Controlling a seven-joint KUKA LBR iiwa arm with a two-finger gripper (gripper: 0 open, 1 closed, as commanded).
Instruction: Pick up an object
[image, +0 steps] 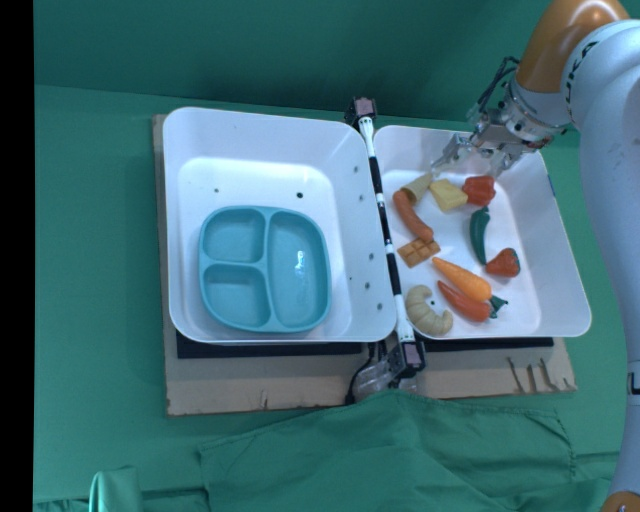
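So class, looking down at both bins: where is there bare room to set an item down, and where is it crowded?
Free: the three compartments of the teal divided plate in the left bin, and the right bin's near-right corner beyond the strawberry. Crowded: the right bin's middle, from hot dog to croissant, below the gripper.

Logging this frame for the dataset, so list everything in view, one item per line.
bins: 2, white, side by side on the bench
divided plate: 1, teal, in the left bin
sausage: 1, reddish brown, right bin, near the divider
cheese wedge: 1, yellow, right bin, top
tomato: 1, red, beside the cheese wedge
chilli: 1, green, right bin, middle
waffle: 1, brown, below the sausage
strawberry: 1, red, right side
carrots: 2, orange, lower middle
croissant: 1, beige, bottom corner
cloth: 1, green, in front of the bench
gripper: 1, grey, above the right bin's top edge
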